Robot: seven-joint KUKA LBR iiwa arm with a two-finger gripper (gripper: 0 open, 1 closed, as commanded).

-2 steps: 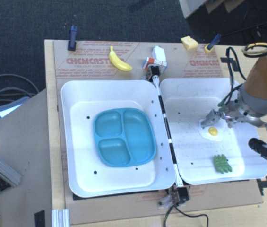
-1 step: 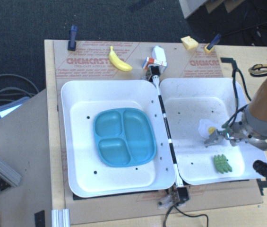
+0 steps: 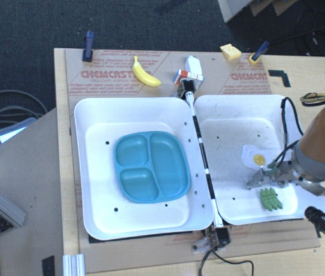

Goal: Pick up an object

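my arm (image 3: 322,142) comes in from the right, orange band above grey wrist, and my gripper (image 3: 260,180) is low inside the right bin (image 3: 237,111), toward its near right part. i cannot tell whether it is spread or closed; the metal tips blur into the bin floor from this angle. nothing shows clearly between them.

three small things lie close to me in this bin. a fried egg toy (image 3: 254,156) (white with a yellow centre) sits just far and left of my gripper. a green leafy piece (image 3: 270,199) lies just near of my gripper, close to the bin's near rim. whether i touch either one, i cannot tell.

the left bin (image 3: 93,154) holds a blue divided plate (image 3: 150,167) with three compartments, lying flat in its middle.

beyond the bins, on the cardboard-covered bench (image 3: 107,73), lie a yellow banana (image 3: 144,73), a small white and red carton (image 3: 190,72) by the gap between the bins, and a pale yellow cheese wedge (image 3: 230,52) farther right. a blue clamp (image 3: 87,45) stands at the far left edge.
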